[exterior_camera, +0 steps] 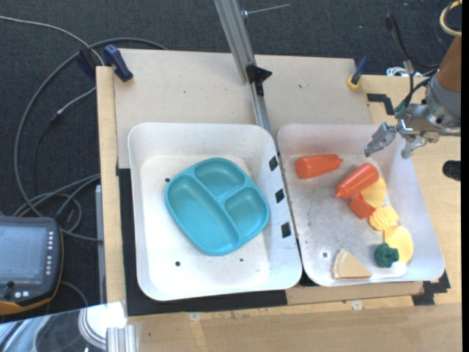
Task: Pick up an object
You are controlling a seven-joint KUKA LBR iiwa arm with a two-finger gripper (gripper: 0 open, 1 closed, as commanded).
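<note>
I am hovering my gripper (393,139), fingers spread and holding nothing, at the right bin's (432,251) one o'clock corner; the orange carrot (357,180) is lying toward seven o'clock, reachable.

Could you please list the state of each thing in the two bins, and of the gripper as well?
Gripper: open, above the right bin's upper right corner, holding nothing.
Blue divided tray: flat in the left bin, compartments bare.
Orange bottle: lying on its side.
Red bottle: lying tilted against yellow pieces.
Sandwich wedge: lying flat.
Green piece: resting by the yellow piece.
</note>
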